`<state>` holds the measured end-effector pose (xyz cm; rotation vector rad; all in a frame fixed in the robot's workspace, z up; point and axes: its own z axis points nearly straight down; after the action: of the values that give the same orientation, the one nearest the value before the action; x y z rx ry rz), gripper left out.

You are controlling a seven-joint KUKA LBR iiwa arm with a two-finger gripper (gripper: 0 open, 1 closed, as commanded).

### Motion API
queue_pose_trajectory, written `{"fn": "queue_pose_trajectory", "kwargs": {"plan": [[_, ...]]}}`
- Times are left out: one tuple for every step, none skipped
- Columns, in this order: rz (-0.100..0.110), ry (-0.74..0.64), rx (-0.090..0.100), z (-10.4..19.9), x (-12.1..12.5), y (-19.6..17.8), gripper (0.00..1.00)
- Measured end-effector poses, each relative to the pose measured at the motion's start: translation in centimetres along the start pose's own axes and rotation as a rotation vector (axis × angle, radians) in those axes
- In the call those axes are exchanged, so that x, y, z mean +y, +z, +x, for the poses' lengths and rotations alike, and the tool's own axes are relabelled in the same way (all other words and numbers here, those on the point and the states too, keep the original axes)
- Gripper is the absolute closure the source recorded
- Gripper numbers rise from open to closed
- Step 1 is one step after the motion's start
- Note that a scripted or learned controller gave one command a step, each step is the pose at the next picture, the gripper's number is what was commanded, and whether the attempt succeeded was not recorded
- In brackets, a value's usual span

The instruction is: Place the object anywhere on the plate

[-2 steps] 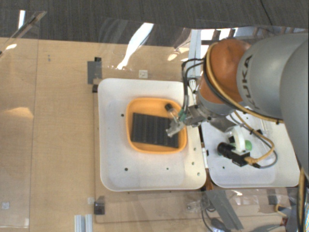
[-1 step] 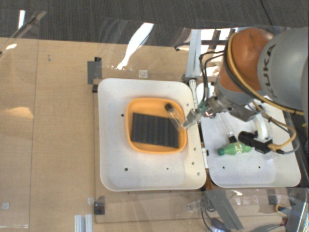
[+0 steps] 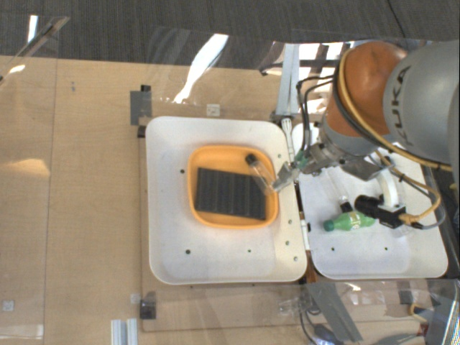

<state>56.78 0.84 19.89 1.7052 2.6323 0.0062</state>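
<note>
Surface (image 3: 72, 192): pale wood, carrying both bins side by side.
Left bin (image 3: 165, 228): white and shallow; the plate sits at its centre.
Plate (image 3: 192, 192): orange, with a raised rim.
Ribbed slab (image 3: 230, 192): dark and rectangular, lying flat across the plate's middle.
Task's thing (image 3: 253, 161): judged to be the small dark-capped piece at the plate's upper right, inside the rim and just beyond the slab's corner.
Key relation: the piece lies up and to the left of the tool, and its pale stem slants down-right toward the tool's tip.
Tool (image 3: 282, 180): reaches across the wall between the bins, with its tip at the plate's right rim.
Tool state: its opening cannot be told, nor whether it grips the piece or merely touches it.
Right bin (image 3: 374, 257): white, lying beneath the arm.
Green bottle-shaped object (image 3: 348, 223): lies on its side in the right bin, well apart from the tool's tip.
</note>
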Motion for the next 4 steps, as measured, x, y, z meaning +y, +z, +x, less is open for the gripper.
{"fn": "queue_pose_trajectory", "kwargs": {"plan": [[0.000,0.000,0.000,0.0,0.0,0.0,0.00],[0.000,0.000,0.000,0.0,0.0,0.0,0.00],[0.000,0.000,0.000,0.0,0.0,0.0,0.00],[0.001,-0.040,-0.001,-8.1,0.4,1.4,0.00]]}}
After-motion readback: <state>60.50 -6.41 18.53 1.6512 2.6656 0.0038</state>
